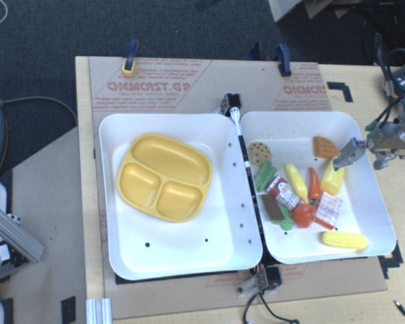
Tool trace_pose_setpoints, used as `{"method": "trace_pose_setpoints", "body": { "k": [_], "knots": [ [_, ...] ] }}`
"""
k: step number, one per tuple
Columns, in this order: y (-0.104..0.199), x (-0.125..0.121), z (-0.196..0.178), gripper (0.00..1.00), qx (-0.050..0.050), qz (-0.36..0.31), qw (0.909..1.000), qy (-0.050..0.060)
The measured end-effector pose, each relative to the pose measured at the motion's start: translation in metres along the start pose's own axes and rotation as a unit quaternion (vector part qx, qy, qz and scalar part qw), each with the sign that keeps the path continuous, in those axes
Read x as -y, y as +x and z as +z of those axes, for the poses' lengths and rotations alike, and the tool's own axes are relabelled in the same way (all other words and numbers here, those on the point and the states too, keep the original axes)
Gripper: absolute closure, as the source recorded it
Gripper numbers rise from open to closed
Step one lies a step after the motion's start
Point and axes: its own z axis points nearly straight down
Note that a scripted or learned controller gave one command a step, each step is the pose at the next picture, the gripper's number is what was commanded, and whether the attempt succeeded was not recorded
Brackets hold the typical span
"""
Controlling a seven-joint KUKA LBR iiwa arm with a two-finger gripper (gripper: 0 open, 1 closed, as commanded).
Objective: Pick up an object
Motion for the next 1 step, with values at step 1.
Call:
{"method": "trace_pose_setpoints", "body": {
  "k": [1],
  "knots": [
    [0.0003, -0.0022, -0.007, 0.0, 0.001, -0.001, 1.0, -0.007]
  ]
}}
